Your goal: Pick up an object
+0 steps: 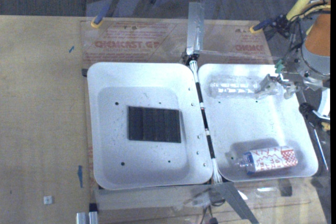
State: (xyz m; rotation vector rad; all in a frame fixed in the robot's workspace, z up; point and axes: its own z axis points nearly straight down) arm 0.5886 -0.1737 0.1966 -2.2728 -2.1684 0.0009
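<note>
Clear bottle (235, 86): lies on its side across the far part of the right bin (310, 157), neck end toward the arm; see-through plastic, so its outline is faint against the white floor.
Gripper (276, 85): at the bottle's neck end, near the bin's far right corner; whether the fingers are spread or pinching the bottle cannot be told, as the tips blur into the clear plastic.
Arm (317, 44): grey with an orange band, cut off by the picture's right side.
Printed bottle (268, 159): on its side by the near wall of the right bin, red-and-white pattern, cap end pointing left; well apart from the clear bottle.
Open room, right bin: bare white floor between the two bottles.
Left bin (100, 113): holds a dark ribbed rectangular panel (155, 124) flat near its middle, bare floor all round it.
Edges: the bins touch along a centre seam; wooden bench (37, 113) lies to the left.
</note>
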